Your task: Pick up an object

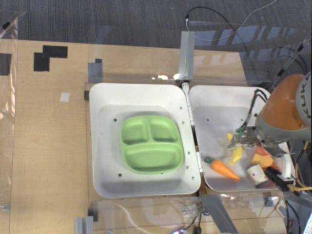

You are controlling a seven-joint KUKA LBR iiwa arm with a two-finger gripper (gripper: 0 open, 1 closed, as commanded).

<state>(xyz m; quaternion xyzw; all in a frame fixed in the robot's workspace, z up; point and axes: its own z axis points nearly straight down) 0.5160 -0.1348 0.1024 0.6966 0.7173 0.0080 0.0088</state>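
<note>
The right white bin (214, 106) holds several small items. An orange toy carrot (224, 168) with a green tip lies near the bin's front edge. Just right of it is a yellow piece (236, 154), then an orange-red item (264, 158) and a small white box (257, 174). My gripper (240, 139) hangs low over the bin, directly above the yellow piece and close to it. The grey wrist and orange band (285, 108) hide the bin's right side.
The left white bin (105, 130) contains a green divided plate (151, 144) at its middle. A metal post (186, 55) stands behind the seam between the bins. Black cables (258, 99) trail over the right bin's back corner.
</note>
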